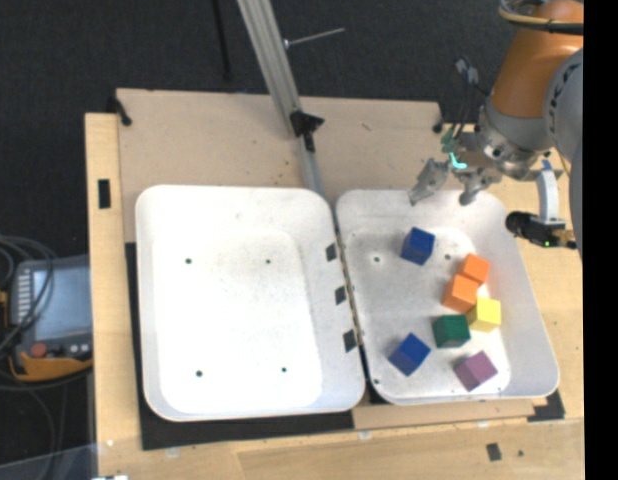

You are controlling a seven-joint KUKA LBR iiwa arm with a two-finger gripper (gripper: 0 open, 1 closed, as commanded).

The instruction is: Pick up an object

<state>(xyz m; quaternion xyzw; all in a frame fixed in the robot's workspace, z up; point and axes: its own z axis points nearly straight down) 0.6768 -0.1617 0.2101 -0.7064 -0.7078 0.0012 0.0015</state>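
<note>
Camera view: we note gripper (447, 185) spread, holding nothing, above right bin's (379, 218) far edge; nearest blue cube (418, 245) lies just below it.

The right bin (389, 218) has open floor along its left side and far edge. Blocks crowd its right and near parts: two blue blocks (418, 246), orange (467, 282), yellow (486, 313), green (451, 330) and purple (476, 369). A slanted metal pole (274, 58) crosses above the bins' far edge.
</note>
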